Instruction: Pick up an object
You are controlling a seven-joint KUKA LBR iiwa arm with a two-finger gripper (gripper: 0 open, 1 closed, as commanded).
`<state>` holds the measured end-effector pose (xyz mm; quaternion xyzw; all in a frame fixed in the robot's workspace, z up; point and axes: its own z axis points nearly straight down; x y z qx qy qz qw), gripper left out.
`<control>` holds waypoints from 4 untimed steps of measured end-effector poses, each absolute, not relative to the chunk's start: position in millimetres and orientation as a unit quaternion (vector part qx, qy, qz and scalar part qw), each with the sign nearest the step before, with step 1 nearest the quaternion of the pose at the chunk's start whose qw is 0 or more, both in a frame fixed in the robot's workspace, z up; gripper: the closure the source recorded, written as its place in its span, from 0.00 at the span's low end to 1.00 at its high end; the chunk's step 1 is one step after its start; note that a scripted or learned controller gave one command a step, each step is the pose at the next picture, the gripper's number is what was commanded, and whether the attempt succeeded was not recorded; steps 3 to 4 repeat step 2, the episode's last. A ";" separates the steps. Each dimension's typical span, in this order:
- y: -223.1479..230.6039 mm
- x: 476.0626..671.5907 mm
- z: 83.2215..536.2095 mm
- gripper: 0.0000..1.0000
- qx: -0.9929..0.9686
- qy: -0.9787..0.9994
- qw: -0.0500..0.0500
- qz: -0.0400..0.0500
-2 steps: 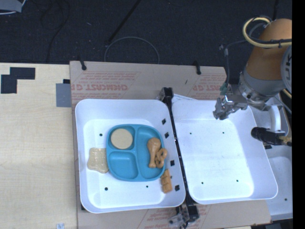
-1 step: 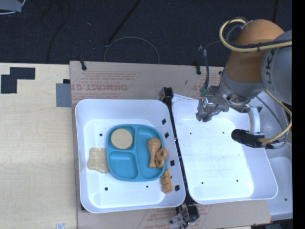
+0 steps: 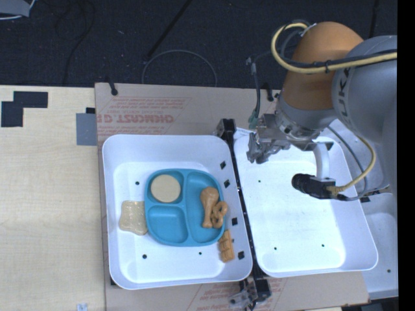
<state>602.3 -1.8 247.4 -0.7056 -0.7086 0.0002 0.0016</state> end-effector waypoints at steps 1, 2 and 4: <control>45.5 615.8 232.5 1.00 -0.706 -0.708 0.001 0.001; 104.1 617.2 234.7 1.00 -0.706 -0.709 0.001 0.000; 104.1 617.2 234.7 1.00 -0.706 -0.709 0.001 0.000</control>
